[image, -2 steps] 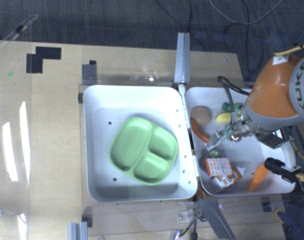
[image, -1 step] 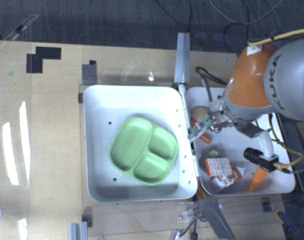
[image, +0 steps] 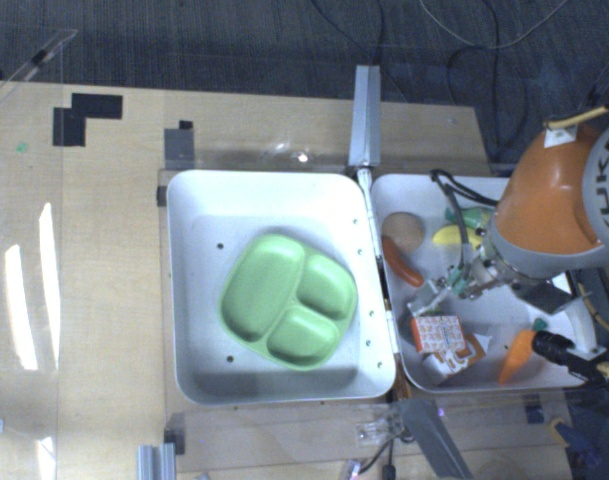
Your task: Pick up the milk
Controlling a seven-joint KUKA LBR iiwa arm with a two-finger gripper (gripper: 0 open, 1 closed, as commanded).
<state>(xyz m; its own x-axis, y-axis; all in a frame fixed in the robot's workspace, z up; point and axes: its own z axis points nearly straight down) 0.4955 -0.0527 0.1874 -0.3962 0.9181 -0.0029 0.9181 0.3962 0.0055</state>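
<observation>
Lying in the left bin [image: 184, 268] is a green divided plate [image: 289, 299], with bare floor around it. In the right bin [image: 484, 380] a hot dog [image: 400, 261] and the milk carton [image: 442, 336] are crowding the gripper [image: 454, 286], an orange carrot [image: 516, 356] sitting rightward.

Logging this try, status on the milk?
Pincer low in right bin, above milk carton. Carton lying flat, not held. Hot dog and carrot nearby.
</observation>
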